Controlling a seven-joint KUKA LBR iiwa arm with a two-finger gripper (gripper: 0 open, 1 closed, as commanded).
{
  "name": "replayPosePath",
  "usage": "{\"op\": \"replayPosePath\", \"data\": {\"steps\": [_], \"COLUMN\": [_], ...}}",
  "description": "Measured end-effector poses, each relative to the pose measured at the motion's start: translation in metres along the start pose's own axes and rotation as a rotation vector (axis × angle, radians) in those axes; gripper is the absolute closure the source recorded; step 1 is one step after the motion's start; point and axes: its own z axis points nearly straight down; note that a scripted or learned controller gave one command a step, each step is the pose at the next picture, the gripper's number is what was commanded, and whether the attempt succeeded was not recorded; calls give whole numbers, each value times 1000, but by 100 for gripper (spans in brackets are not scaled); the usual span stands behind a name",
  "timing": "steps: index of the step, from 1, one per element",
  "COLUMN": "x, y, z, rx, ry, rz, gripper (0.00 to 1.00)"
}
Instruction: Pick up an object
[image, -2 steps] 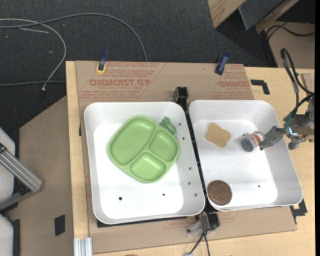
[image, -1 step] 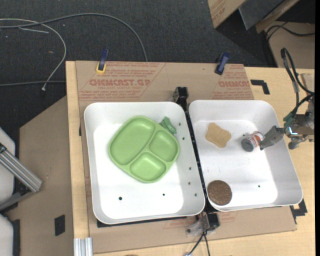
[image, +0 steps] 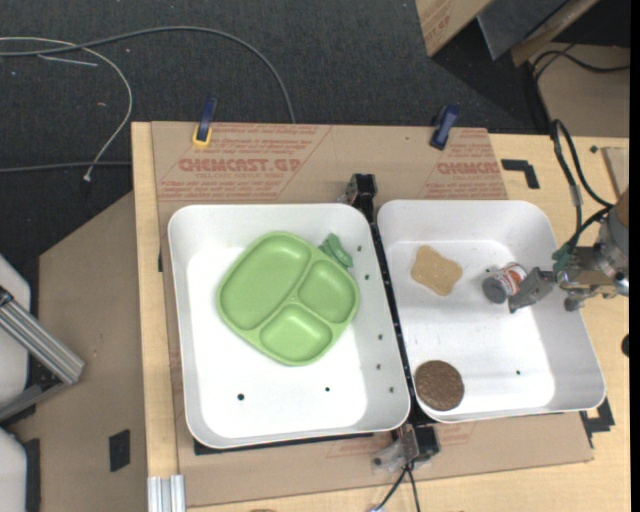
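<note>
Two bins: in the right bin (image: 575, 385), the gripper (image: 530, 288) sits low beside the small can (image: 503, 282), lined up for grabbing; its grip I cannot tell.

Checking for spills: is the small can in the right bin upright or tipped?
Tipped. The can lies on its side on the right bin floor, grey end facing left.

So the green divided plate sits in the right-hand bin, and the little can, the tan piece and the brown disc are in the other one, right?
Not quite. The camera view shows the green divided plate in the left bin, not the right one. The little can, the tan piece and the brown disc are in the other one, the right bin.
</note>
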Motion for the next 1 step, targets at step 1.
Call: {"op": "replayPosePath", "data": {"steps": [1], "x": [5], "y": [-1], "z": [43], "rx": [4], "ry": [2], "rz": [-1], "gripper": [0]}}
